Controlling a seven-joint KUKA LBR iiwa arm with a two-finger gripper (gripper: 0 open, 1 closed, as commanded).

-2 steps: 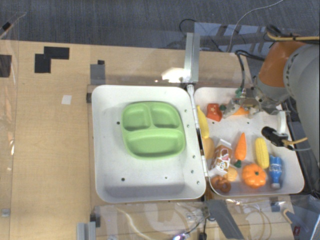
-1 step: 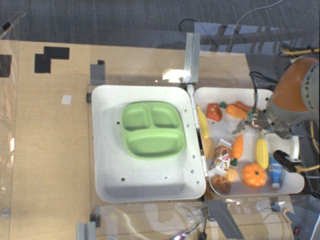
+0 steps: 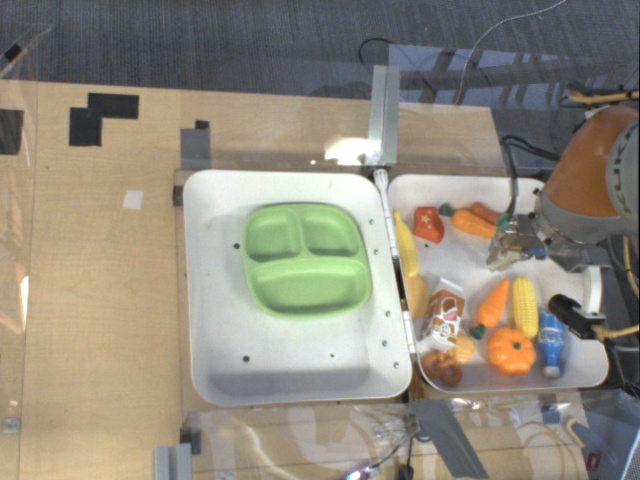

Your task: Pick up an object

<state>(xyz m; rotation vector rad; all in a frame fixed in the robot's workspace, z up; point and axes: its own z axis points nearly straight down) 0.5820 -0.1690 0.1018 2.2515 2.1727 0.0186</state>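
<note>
The pincer [image 3: 508, 250] hangs over the right bin [image 3: 590, 373], near its far right side, at the end of the grey arm [image 3: 600, 183] with the orange band. I cannot tell how it is set; nothing shows pinched in it. Just beside it, toward the far edge, lies an orange carrot [image 3: 472, 222], and left of that a red pepper [image 3: 429, 225]. Nearer the front edge lie a second carrot [image 3: 492, 303], a corn cob [image 3: 524, 306], a small pumpkin [image 3: 510, 351] and a blue bottle [image 3: 550, 348]. A yellow banana [image 3: 405, 245] lies along the left wall. The left bin [image 3: 215, 368] holds a green divided plate [image 3: 305, 260].
</note>
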